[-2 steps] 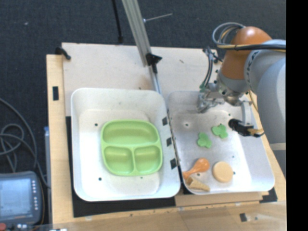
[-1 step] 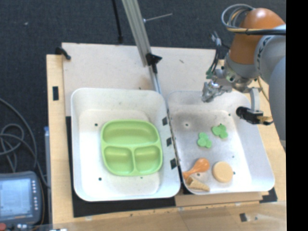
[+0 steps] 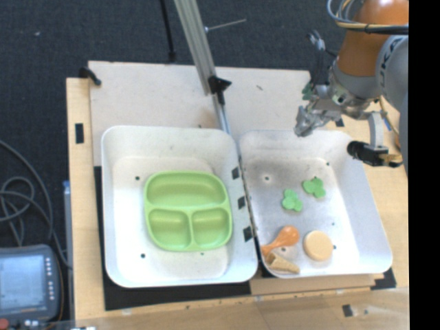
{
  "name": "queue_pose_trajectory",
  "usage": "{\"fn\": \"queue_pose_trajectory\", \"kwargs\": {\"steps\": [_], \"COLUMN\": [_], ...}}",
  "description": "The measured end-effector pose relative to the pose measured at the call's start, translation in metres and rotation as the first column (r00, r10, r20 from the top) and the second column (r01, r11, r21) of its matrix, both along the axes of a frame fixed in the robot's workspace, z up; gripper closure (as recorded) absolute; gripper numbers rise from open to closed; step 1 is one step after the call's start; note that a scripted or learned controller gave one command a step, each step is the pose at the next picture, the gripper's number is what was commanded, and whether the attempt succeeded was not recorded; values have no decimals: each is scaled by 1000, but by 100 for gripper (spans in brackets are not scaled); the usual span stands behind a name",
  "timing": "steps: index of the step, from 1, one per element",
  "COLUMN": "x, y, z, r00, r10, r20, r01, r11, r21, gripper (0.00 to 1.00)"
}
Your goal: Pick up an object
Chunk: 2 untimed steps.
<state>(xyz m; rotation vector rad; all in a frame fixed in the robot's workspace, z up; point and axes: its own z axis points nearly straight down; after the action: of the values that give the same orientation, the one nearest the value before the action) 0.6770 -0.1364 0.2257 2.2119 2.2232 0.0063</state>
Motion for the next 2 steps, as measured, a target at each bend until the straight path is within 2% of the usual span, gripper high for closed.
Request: {"fn": "queue_pose_trajectory", "kwargs": {"steps": [1, 2], "x": [0, -23], "y": [-4, 31], "z": [66, 55], "r00": [1000, 1000], "r10": [2, -1], "r20": [3, -6], "r01": [-2, 1], "r11": [1000, 1000], "r21": [-1, 0], "gripper": [100, 100]}}
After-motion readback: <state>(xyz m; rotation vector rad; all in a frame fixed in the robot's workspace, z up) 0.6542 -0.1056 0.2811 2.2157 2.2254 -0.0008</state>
